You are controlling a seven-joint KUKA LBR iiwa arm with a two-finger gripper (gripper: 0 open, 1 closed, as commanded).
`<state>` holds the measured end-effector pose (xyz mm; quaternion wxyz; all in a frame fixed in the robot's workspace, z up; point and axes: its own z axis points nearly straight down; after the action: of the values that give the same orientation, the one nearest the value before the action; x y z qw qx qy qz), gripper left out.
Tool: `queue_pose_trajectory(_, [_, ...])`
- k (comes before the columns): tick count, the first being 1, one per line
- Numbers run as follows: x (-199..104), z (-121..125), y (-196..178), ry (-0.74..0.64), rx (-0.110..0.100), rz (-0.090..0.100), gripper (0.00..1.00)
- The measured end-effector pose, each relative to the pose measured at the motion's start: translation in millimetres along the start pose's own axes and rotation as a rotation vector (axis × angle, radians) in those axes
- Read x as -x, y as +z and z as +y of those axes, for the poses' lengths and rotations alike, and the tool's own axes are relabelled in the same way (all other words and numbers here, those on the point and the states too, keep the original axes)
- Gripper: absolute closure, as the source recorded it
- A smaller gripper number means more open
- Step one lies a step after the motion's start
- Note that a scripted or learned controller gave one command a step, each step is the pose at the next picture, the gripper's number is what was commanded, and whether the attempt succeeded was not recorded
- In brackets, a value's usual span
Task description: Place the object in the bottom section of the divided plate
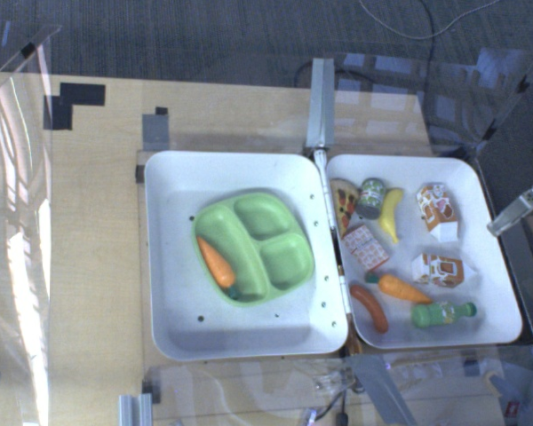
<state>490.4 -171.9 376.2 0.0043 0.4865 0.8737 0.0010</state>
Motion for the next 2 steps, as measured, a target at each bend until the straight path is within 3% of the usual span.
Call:
queue_pose_trajectory(1, [38,0,-1,0.082,-0.001,0.0,0.0])
queue_pose_trajectory(2, [26,-18,-50,0.434,-0.001,0.0,0.0])
